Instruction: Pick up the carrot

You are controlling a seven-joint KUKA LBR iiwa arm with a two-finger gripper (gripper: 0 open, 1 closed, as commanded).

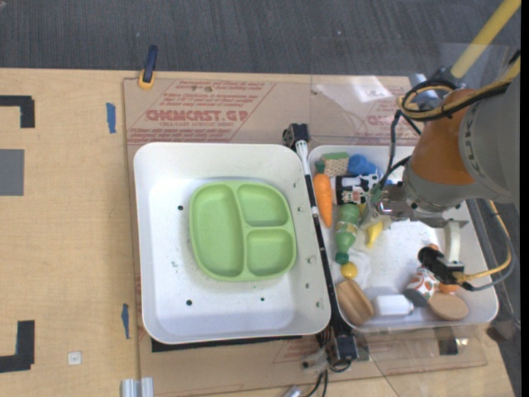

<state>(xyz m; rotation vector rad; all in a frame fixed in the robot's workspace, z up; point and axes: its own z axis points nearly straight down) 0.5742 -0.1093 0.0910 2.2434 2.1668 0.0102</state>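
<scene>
Lying against the right bin's (488, 304) left wall, the carrot (323, 198) sat beside a green bottle (346, 222), untouched. Gripper (388, 203) hovered near, right of the bottle; whether it gripped anything couldn't be told. Best approach looked like descending along the carrot's length, clear of wall and bottle.

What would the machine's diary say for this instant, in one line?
carrot: right bin's left edge, untouched | arm: over right bin | green plate: left bin
</scene>
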